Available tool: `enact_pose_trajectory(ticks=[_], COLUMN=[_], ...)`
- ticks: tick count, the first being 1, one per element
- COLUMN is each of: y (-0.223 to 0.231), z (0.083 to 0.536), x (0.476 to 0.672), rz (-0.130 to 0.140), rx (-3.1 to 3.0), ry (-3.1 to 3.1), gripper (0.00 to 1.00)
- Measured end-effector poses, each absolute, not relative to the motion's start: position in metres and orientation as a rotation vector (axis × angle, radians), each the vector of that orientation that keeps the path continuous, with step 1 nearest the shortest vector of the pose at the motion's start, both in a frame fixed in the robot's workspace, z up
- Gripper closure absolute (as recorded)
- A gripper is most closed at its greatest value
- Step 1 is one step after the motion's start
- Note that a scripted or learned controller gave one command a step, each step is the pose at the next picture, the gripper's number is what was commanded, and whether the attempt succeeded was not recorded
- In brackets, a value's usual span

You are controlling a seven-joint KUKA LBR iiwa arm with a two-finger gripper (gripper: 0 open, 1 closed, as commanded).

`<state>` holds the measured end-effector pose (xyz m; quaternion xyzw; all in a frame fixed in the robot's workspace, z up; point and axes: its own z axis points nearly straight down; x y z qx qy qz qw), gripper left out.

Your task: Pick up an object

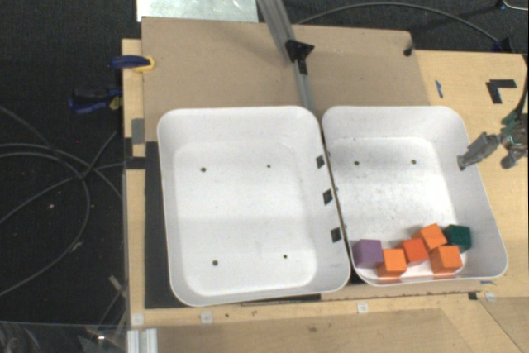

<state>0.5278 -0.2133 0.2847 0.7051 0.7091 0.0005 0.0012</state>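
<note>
Blocks huddled in the right bin's near corner.
A purple cube, four orange blocks and a dark green one cluster there; the left bin adjoins; the pincer, seemingly holding nothing, hovers at the right rim, its spread unclear.

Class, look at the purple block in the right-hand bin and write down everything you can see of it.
The purple block is a small cube of matt, plain colour, with soft-looking edges. It rests in the near left corner of the right bin, close to the wall shared with the left bin. An orange block sits right against its right side. It is at the left end of a cluster of orange blocks and one dark green block.
</note>
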Motion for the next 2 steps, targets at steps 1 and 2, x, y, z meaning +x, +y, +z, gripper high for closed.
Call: enact_pose_trajectory(ticks=[1,2], y=[-0.213,-0.213], z=[0.296,0.314], x=[0.529,0.619], rz=[0.005,0.007], rx=[2.207,2.205], ry=[2.228,2.226], gripper=[1.0,1.0])
